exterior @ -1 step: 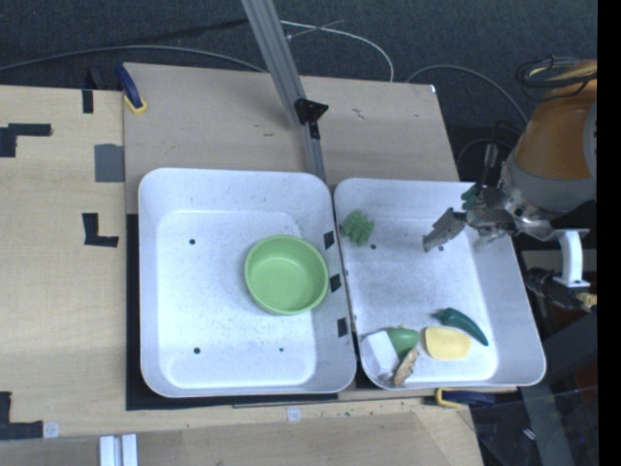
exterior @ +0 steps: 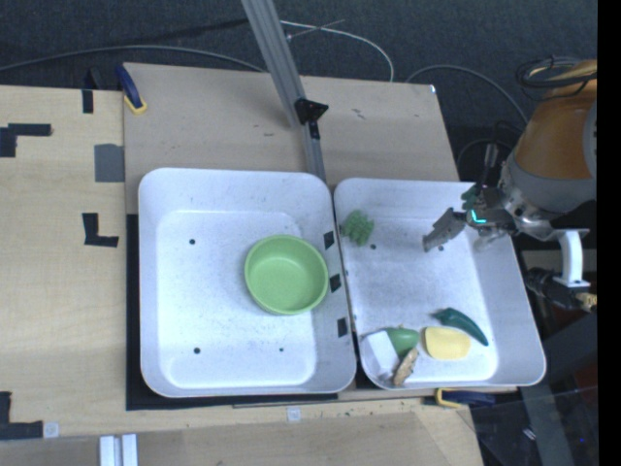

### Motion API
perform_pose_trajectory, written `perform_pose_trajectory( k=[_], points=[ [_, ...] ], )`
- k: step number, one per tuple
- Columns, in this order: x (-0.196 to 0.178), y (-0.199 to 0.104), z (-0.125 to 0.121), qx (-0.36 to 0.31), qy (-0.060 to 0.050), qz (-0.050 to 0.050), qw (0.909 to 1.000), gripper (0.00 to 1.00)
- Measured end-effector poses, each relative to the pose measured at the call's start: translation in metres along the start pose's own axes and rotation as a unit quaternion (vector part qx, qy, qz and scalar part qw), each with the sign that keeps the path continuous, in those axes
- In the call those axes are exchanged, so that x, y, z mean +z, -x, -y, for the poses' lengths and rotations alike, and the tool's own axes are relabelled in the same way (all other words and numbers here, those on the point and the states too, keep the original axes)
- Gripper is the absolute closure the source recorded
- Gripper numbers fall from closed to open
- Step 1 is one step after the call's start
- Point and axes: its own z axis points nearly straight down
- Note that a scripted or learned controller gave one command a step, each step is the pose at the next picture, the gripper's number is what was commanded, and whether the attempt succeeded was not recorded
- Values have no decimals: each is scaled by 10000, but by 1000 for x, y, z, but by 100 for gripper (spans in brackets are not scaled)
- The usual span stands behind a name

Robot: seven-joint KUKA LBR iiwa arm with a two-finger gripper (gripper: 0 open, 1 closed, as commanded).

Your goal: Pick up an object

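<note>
Left bin [exterior: 175, 260]: one green bowl [exterior: 286, 275], upright, right of centre.

Right bin [exterior: 427, 280]: small green lump [exterior: 358, 227] near upper-left corner, apart from the rest. Cluster along the near wall: a green-and-white piece [exterior: 396, 341], a tan stick [exterior: 406, 364] just beside it, a yellow piece [exterior: 446, 344], and a dark green pepper [exterior: 463, 324] touching the yellow one.

Gripper [exterior: 437, 238] hangs over the right bin's upper right, nothing between its fingers. Fingers apart or together: cannot tell, they blur into one dark shape.

Step, as judged: approach, no pick made. Next move calls for choosing a target. The lump looks easier, being isolated. The cluster risks a crowded grasp.

Hard to read: the cluster pieces' identities, and the arm [exterior: 558, 153] is cut off at right.
</note>
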Motion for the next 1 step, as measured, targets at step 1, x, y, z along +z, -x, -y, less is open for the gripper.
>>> perform_pose_trajectory(
  k=[1],
  points=[
    [47, -1, 9, 5, -25, 1, 10000, 0]
  ],
)
